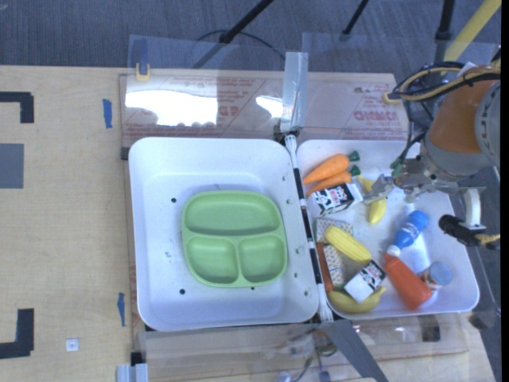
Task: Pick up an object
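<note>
Gripper (pixel 387 185) hovers just above small yellow fruit (pixel 377 210).

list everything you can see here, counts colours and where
bins: 2, white, side by side on the bench
tray: 1, green, three compartments, middle of the left bin
carrots: 2, orange, far left part of the right bin
cartons: 2, black and white, one below the carrots, one near the front
corn: 1, yellow, left middle of the right bin
banana: 1, yellow, front of the right bin, under a carton
small yellow item: 1, middle of the right bin, kind unclear
white bottle: 1, blue cap, right of middle
orange bottle: 1, front right
can: 1, greyish, front right corner
arm: 1, grey with orange band, over the right bin's far right
gripper: 1, above the small yellow item
</note>
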{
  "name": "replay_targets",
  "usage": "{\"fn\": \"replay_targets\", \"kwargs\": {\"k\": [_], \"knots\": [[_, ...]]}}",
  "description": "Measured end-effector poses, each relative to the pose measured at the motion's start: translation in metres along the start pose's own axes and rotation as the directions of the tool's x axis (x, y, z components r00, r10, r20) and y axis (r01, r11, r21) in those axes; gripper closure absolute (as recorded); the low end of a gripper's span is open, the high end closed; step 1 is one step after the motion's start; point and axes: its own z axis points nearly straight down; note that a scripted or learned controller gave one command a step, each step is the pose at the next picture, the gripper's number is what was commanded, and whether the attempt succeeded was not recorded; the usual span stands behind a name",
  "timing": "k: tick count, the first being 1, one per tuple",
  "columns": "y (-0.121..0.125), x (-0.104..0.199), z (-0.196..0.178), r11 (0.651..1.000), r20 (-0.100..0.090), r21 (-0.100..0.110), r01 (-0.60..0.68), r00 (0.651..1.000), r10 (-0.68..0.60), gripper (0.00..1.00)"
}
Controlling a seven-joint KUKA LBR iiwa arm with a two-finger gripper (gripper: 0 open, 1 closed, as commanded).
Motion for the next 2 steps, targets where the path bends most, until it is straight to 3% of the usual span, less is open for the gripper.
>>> {"fn": "replay_targets", "kwargs": {"k": [1, 2], "knots": [[0.001, -0.001, -0.011, 1.0, 0.001, -0.003, -0.003, 1.0, 0.003, 1.0], [-0.009, 0.056, -0.095, 0.995, -0.001, 0.002, 0.097, 0.995, -0.097, 1.0]]}}
